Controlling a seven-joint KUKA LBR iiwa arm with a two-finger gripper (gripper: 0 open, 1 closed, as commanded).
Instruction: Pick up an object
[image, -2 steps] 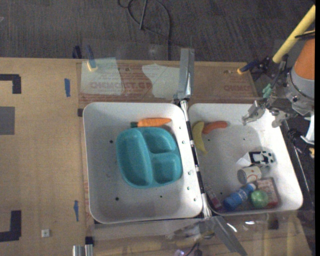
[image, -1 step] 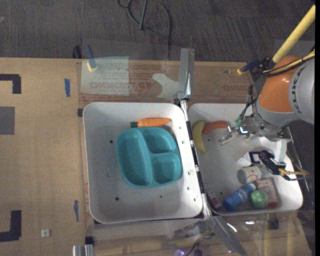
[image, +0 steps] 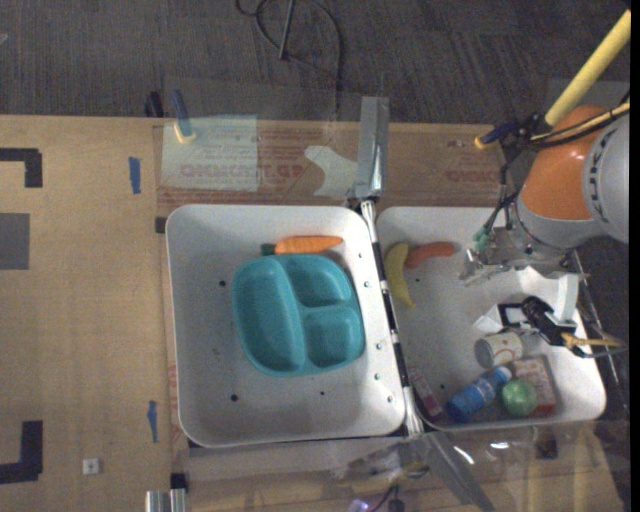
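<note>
Where the 2 white bins come nearest the camera, the right bin (image: 445, 335) holds a cluster of 4 things at its near end. 1 blue bottle (image: 475, 395) lies on its side. 1 green ball (image: 518, 397) sits just beside it toward the view's right, and whether they touch I cannot tell. 1 pinkish box (image: 537, 374) lies just behind the ball. 1 pale cup (image: 498, 348) lies tipped over just beyond the bottle.

The left bin (image: 195, 340) holds 2 things. 1 teal tray (image: 298, 312) lies about the middle of it, divided into 3 compartments: 1 long one on the view's left and 2 smaller ones on the view's right. 1 orange carrot (image: 308, 243) lies crosswise just at the tray's far edge, near the bin's far wall.

Farther back in the right bin lie 2 more things. 1 yellow banana (image: 398, 275) lies along the wall shared with the left bin, and 1 orange-red piece (image: 432, 253), too blurred to name, lies just beside its far tip.

That makes 6 loose things in the right bin for picking, and the orange-red piece is the closest to the claw. The gripper (image: 487, 262) hangs over this far half of the right bin, apart from the orange-red piece, on the arm (image: 560, 185) with its 1 orange band. How wide the claw stands, and whether it has hold of anything, I cannot tell.
</note>
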